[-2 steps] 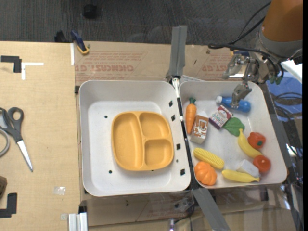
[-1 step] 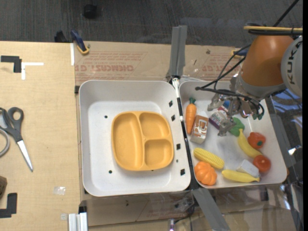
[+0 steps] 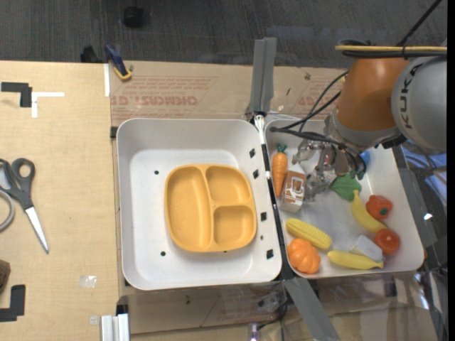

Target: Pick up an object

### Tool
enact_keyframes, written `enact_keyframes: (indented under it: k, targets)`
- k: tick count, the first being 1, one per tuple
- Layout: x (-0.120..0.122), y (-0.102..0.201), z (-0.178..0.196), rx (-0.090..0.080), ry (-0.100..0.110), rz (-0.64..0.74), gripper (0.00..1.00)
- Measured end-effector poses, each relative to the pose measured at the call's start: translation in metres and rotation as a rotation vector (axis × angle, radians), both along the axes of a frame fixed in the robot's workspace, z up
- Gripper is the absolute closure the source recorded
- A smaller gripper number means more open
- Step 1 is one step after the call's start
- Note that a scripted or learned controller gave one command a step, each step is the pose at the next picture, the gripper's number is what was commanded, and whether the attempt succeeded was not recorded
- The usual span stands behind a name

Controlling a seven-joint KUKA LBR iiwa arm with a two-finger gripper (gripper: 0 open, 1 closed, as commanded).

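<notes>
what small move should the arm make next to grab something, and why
Probably lower the gripper straight down onto the green toy vegetable just beside it in the right white bin. Nothing is seen between its fingers, and that toy lies closest.

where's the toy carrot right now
The carrot lies in the right bin, against its left wall, just above the small brown packet.

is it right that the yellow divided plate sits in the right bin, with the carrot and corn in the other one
Not quite. The camera view shows the yellow divided plate in the left bin, not the right one. The carrot and corn do lie in the other bin, the right bin.
</notes>
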State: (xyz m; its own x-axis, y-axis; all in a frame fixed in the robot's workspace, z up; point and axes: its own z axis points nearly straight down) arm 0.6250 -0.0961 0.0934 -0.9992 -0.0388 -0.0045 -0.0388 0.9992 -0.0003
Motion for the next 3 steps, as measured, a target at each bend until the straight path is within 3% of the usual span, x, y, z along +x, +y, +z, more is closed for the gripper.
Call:
enact_keyframes:
  k: [1, 2, 3]
  targets:
    - [-0.075, -0.042, -0.001, 0.000, 0.001, -0.078, 0.00]
    - [-0.073, -0.042, 0.010, -0.002, -0.004, -0.076, 1.00]
    - [-0.057, -0.126, 0.120, -0.001, -0.001, 0.036, 1.00]
